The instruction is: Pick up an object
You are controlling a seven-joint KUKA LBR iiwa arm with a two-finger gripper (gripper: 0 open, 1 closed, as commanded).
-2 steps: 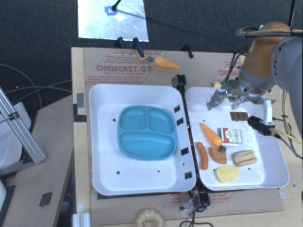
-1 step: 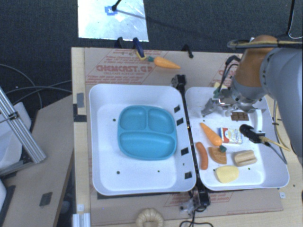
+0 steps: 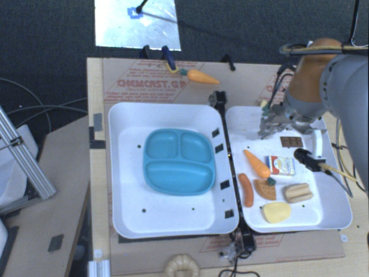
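The gripper is hanging over the far left part of the right bin, and I cannot tell how its jaws are set. The toy food is lying in this bin, closer to us than the gripper. Nearest the gripper is the chocolate bar, flat and thin, so it is looking hard to get under. The toy carrot is lying just past it, long and thin, likely light and hard and a bit slippery; grabbing it across its fat middle seems best. The sausage, the bread roll and the small red box are waiting farther from the gripper.
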